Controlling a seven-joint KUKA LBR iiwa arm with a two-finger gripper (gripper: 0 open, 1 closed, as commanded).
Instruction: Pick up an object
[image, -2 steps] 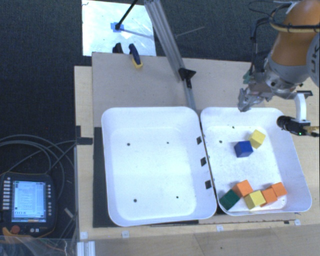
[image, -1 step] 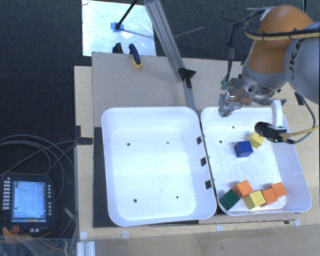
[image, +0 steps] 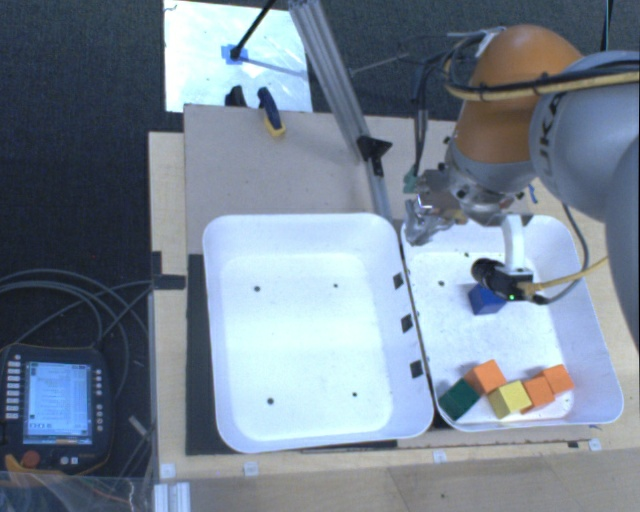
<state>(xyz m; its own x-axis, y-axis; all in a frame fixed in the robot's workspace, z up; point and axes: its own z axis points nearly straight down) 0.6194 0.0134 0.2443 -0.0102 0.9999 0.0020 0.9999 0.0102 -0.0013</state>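
- camera view looks down at a slant on the counter (image: 290, 170), a tan board carrying two shallow white bins side by side.
- the grey arm (image: 590, 130), with its orange band (image: 515, 90) above the wrist, comes in from the right and hangs over the far end of the right bin.
- the left bin (image: 300, 330) lies near the middle of the counter, its right rim against the other bin's left rim.
- the right bin (image: 545, 335) holds all the blocks.
- a teach pendant (image: 55, 400) with a lit screen lies off the counter at the lower left, with dark cables looping above it.
- the end effector (image: 425, 215) sits at the far left corner of the right bin, close to the seam between the bins; whether it is spread or pressed together cannot be told from this angle.
- a blue block (image: 487, 300) lies on the right bin's floor near its middle, to the right of the end effector, nearer the camera and apart from it.
- at the bin's near end is a tight cluster: a dark green block (image: 459, 400) on the left, the left orange cube (image: 488, 375) just behind it, a yellow cube (image: 510, 398) beside that, then the middle orange cube (image: 538, 390) and the right orange cube (image: 558, 378).
- a yellow-handled tool (image: 272, 112) rests at the counter's far edge.
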